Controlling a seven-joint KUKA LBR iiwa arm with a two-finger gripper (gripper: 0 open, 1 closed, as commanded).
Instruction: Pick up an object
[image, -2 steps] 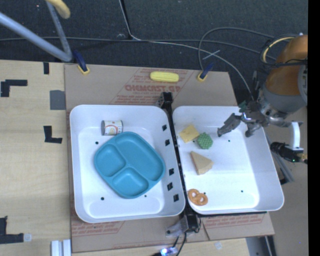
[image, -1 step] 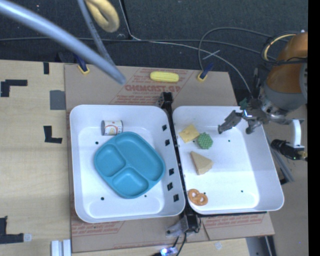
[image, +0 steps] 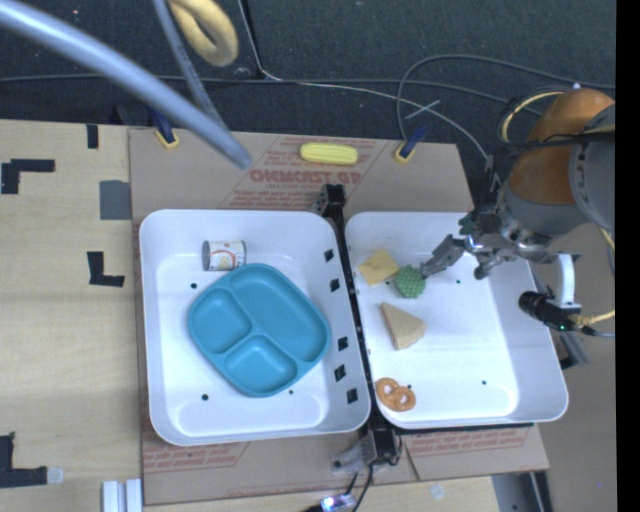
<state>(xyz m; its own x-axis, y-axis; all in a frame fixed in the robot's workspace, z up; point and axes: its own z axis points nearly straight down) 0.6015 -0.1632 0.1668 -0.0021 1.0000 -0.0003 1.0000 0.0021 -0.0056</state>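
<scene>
The right bin holds a small green knobbly object, a flat yellow piece, a tan wedge and a pretzel. My gripper hangs over the bin's upper right part, reaching in from the right below the orange band. Its fingers are open with nothing between them. One fingertip points at the green object from just to its right, a small gap apart.
In the left bin a blue divided plate lies beside a small tipped can. A yellow banana-like toy rests on the cardboard behind the bins. A black clip sits at the divider's top end.
</scene>
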